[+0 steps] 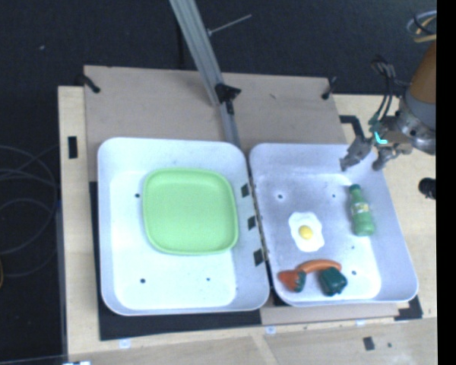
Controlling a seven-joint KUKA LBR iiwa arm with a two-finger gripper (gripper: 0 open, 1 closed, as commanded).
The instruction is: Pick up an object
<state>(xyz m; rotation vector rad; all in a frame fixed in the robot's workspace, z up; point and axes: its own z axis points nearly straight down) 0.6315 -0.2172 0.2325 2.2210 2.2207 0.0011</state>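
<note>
My gripper [366,158] hangs over the far right corner of the right bin [289,175], open, with nothing between its fingers. Just below it a green bottle [359,211] lies near the bin's right side. A toy fried egg [306,232] rests in the middle of that bin. At the near edge lie an orange sausage [319,266], a red-orange piece [292,280] and a dark green piece [334,281].
The left bin [121,272] holds a light green square plate [190,211]. A grey metal pole [200,48] slants down from the top to the gap between the bins. Cables lie on the dark floor at the left.
</note>
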